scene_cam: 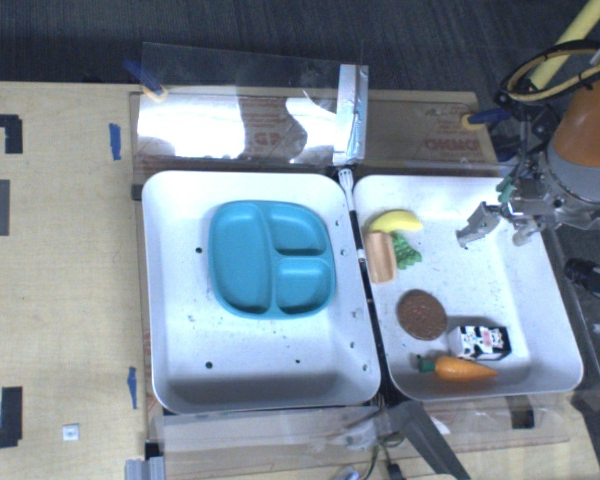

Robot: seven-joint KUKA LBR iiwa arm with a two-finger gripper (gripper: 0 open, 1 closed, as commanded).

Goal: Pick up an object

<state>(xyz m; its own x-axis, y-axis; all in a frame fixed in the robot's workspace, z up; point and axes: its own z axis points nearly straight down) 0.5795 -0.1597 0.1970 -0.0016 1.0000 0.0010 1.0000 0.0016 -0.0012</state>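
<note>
Gripper (500, 220) fingers hung above the far right part of the right bin (560, 318); we saw them spread apart, one (475, 226) reaching out to the left, with nothing between them. We noted the grey wrist with its orange band at the right edge of the view, above that bin's far right corner.

Within the right bin, we found a yellow banana (394, 222) by the left wall near the far edge, touching a tan hot dog bun (381, 258) and a bit of green lettuce (408, 254) just beside it. We saw a brown round cookie (421, 314) near the middle. Toward the near edge lay a black-and-white carton (482, 342), touching an orange carrot (461, 369) in front of it.

We saw a blue divided plate (272, 258) resting in the middle of the left bin (170, 298).
</note>
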